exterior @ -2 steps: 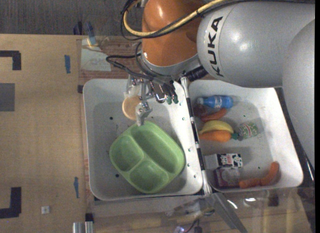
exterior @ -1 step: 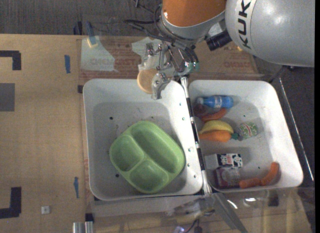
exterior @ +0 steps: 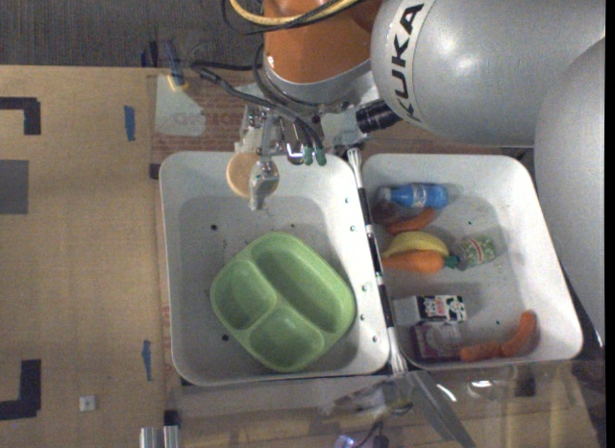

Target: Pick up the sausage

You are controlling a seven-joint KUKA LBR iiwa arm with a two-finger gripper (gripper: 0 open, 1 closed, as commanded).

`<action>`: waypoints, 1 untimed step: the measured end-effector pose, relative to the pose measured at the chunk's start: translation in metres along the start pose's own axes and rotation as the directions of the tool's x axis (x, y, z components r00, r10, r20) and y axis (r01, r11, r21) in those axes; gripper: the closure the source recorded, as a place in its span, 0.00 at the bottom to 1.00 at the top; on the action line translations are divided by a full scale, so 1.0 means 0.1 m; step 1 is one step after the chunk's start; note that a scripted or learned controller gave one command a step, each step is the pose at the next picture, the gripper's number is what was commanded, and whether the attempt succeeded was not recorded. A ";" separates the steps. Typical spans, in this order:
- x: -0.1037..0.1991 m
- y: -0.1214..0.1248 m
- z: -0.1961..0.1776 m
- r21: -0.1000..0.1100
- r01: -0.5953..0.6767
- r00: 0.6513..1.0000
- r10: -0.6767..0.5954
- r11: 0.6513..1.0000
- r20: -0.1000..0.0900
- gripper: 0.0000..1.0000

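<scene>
jaws (exterior: pixel 259 185) hovered at left bin's (exterior: pixel 183 273) top rim — grip state: can't tell | sausage (exterior: pixel 500 342) lay in right bin (exterior: pixel 548 235), bottom-right corner — beside milk carton (exterior: pixel 440 310) | green tray (exterior: pixel 283 302) in left bin

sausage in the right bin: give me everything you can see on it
The sausage is a slim reddish-orange link, smooth and slightly glossy, probably a plastic toy. It lies flat in the near right corner of the right bin, curved, with one end rising toward the bin's right wall and the other pointing at a pinkish packet, which it seems to touch. The hand hangs over the left bin, well away.
</scene>
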State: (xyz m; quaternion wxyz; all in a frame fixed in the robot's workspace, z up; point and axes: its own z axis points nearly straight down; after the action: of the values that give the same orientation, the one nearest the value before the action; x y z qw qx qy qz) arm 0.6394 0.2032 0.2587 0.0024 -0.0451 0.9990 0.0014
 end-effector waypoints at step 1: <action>0.33 0.26 0.33 0.001 -0.253 0.967 0.253 0.967 -0.001 1.00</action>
State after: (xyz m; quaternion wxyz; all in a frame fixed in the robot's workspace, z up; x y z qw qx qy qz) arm 0.6042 0.2265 0.2257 0.0014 0.0828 0.9966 0.0011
